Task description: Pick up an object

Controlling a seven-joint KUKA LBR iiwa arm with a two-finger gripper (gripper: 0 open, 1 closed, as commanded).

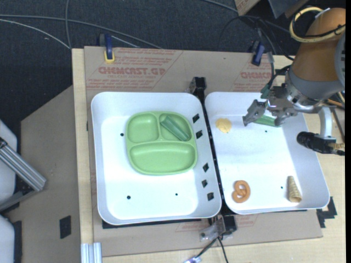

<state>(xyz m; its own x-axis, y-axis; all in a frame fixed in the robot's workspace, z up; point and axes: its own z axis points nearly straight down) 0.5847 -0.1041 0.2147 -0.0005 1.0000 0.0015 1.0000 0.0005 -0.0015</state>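
Right now the gripper (263, 114) hangs over the far part of the right bin (307, 171), its two fingers spread wide with nothing between them. Nearest to it is a small yellow piece (224, 126), lying by the bin's left wall toward the far corner, just off to the left of the fingertips. A pretzel (241, 191) sits near the front-left corner of the same bin, and a cone (294, 189) rests by the front-right edge, both well apart from the claw. In the left bin (109, 163) lies a green divided plate (160, 143) with a darker green item (175, 126) in its far-right compartment.

The risk, as I judge it, is a miss: the yellow piece is small and close to the wall, so a descent slightly off line could close on air, nudge the piece against the wall, or catch a finger on the rim.
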